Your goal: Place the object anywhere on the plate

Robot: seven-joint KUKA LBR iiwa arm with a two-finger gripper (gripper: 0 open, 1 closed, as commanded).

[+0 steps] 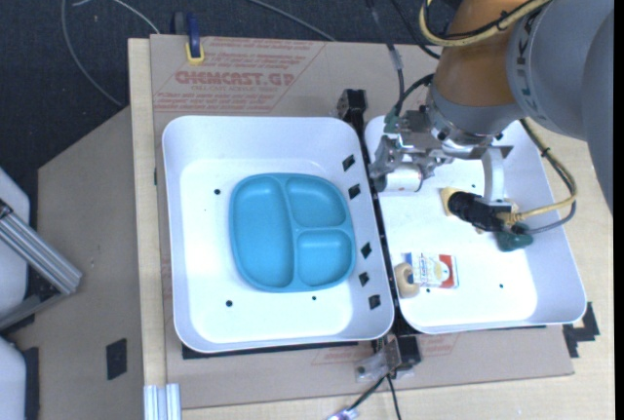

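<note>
A grey robot arm with an orange band reached in from the right, its gripper low over the far left part of the right white bin, and I could not tell how its grip was set. The left white bin held a blue divided plate in its middle. The small object, a flat packet with red and blue print, lay near the front left of the right bin, apart from the gripper and off the plate.
</note>
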